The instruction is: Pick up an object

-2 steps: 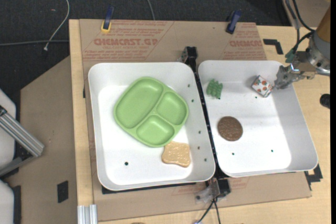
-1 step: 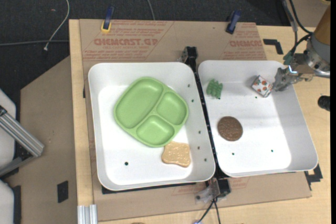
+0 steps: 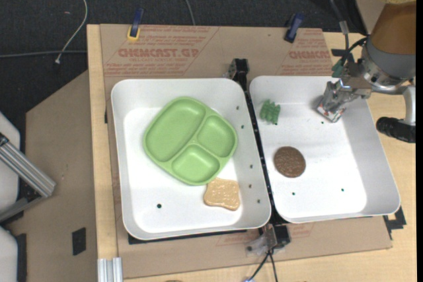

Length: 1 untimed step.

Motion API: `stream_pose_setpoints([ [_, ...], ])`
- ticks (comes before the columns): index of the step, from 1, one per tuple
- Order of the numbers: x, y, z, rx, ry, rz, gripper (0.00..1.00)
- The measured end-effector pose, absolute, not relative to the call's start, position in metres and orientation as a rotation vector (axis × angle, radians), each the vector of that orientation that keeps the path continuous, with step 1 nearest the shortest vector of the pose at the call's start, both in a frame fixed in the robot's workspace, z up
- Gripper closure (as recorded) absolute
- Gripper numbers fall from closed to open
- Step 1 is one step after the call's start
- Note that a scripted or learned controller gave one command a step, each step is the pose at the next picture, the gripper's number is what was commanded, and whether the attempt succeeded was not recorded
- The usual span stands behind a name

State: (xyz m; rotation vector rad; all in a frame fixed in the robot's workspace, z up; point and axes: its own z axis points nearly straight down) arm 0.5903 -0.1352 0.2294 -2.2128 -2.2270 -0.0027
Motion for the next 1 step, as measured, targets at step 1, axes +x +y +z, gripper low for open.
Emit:
stream_pose_setpoints([
  [1,0.6025,-0.0894,0.2326,-2.215,-2.228,-0.004,1.00],
])
